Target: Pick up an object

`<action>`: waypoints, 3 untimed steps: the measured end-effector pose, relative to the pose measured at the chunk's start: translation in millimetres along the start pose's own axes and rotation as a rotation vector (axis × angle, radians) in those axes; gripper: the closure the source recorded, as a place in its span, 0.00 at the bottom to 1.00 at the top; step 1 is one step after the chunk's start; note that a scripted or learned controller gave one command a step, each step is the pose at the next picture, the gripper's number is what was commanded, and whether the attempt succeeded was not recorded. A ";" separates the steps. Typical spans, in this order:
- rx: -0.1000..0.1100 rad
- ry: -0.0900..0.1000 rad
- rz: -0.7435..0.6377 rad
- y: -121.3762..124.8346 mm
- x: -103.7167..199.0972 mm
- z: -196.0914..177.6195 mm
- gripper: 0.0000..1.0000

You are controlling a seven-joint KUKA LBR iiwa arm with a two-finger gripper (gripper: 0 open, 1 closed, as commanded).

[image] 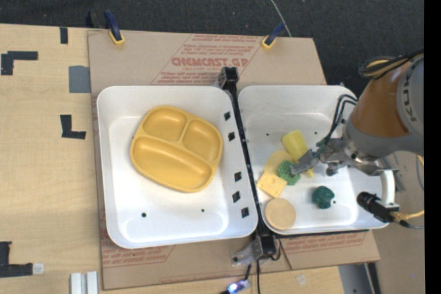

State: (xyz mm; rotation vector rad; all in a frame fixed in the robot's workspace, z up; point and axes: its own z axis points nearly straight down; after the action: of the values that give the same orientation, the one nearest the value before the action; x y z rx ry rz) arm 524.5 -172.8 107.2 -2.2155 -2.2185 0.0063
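Single fixed camera above the desk (41,148), looking down at a slant. Both white bins fall in frame: left bin (110,169), right bin (289,96). Arm (386,113) enters from view's right. Moderate distance.

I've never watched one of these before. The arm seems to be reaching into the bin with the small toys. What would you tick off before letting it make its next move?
1. Gripper is inside the right bin: ok.
2. A target lies under it: ok, it sits over the green piece, beside the yellow cylinder.
3. Something is held between the fingers: cannot tell, they blur into the green piece.
4. Neighbours leave room: not ok, the yellow cheese-like wedge and the tan disc crowd the spot.
5. Dark green lump lies apart from the gripper: ok.
6. Yellow divided plate in the left bin is out of the way: ok.
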 end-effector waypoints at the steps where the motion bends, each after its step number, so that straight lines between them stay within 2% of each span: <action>1: -0.003 -0.001 -0.001 0.8 0.0 -13.1 1.00; 2: -0.011 -0.003 -0.001 2.0 5.9 -74.8 1.00; 3: -0.011 -0.003 -0.001 6.0 5.6 -117.7 1.00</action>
State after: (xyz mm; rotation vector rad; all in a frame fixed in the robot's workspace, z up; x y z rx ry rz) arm 531.4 -167.4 224.8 -2.2217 -2.2261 -0.0026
